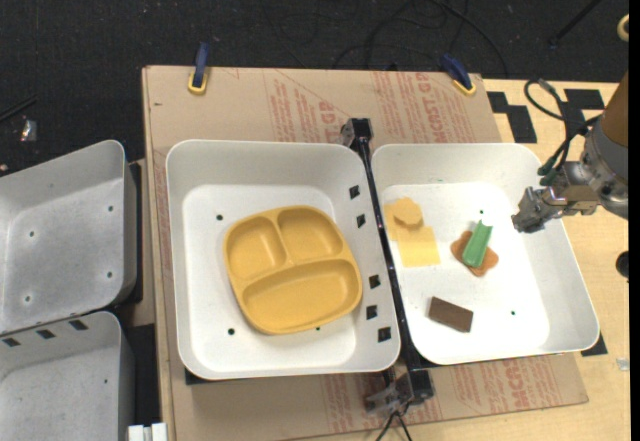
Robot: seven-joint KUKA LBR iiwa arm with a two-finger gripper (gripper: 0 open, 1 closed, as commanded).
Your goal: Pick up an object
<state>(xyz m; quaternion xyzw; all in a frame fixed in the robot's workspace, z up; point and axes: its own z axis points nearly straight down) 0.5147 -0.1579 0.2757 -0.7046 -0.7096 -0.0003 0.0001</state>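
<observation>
Brown block (450, 314), green piece (479, 244) in right bin (575, 304); left bin (190, 329) holds tray (293, 269).

— What does your arm look like?
— My grey metal arm (612, 151) is rounded, with dark cables looping beside it at the right.
— And its end?
— My small grey-and-black two-finger gripper (528, 214), blocky and dull.

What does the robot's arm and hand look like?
The arm looks grey and rounded, with a bit of orange at the picture's edge. Thin dark cables loop beside it. Its hand is a small chunk of grey and black metal, too blurry for more detail.
</observation>
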